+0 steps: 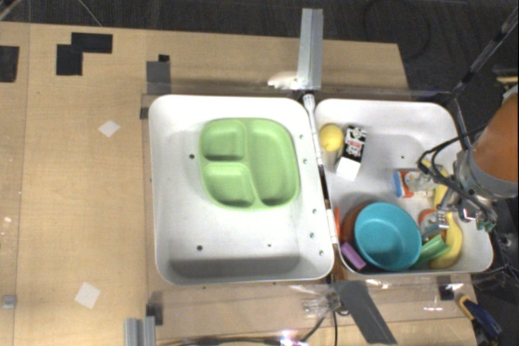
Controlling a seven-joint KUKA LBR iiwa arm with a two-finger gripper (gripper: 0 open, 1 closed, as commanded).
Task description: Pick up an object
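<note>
My gripper (459,205) hangs over the right side of the right bin (389,119), below the orange wrist band (499,143) and tangled in dark cables. Just beneath and in front of it lie a yellow banana (451,244) and a green piece (430,248). A teal bowl (388,235) sits at the bin's front, with a purple block (351,255) at its left. A small blue and white item (405,183) lies left of the gripper. Towards the bin's back left are a yellow ball (330,138) and a black and white box (354,142).
The left bin (174,198) holds a green divided plate (247,162). A metal post (310,49) stands behind the wall between the bins. Wooden bench top (73,198) stretches to the left.
</note>
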